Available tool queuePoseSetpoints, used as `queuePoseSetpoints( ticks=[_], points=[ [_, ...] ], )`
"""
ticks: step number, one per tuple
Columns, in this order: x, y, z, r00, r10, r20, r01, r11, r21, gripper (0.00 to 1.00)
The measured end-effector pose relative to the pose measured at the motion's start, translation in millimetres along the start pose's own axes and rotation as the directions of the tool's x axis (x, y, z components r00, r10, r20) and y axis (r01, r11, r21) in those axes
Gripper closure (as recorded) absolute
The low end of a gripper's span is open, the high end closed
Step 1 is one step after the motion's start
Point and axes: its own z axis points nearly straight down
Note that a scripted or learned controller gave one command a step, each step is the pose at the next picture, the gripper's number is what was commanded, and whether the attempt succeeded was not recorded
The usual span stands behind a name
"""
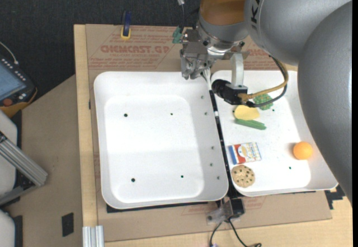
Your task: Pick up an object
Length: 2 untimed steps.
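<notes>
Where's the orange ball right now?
The orange ball lies in the right bin, near its right edge, apart from the milk carton and the cookie to its left.

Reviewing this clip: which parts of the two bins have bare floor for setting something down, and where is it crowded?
The left white bin has bare floor from wall to wall. In the right white bin, bare floor lies between the orange ball and the blue-and-red carton. It is crowded at the far end, where the gripper, yellow piece and green strip cluster.
</notes>
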Motion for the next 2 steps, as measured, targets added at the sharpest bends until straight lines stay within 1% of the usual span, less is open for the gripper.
queuePoseSetpoints(
  ticks=[1, 2],
  points=[
    [-68.6, -32.3, 31.6, 1.0, 0.009, 0.001, -0.009, 1.0, -0.002, 1.0],
    [-31.4, -50.4, 23.4, 1.0, -0.001, -0.003, 0.001, 1.0, -0.006, 1.0]
  ],
)
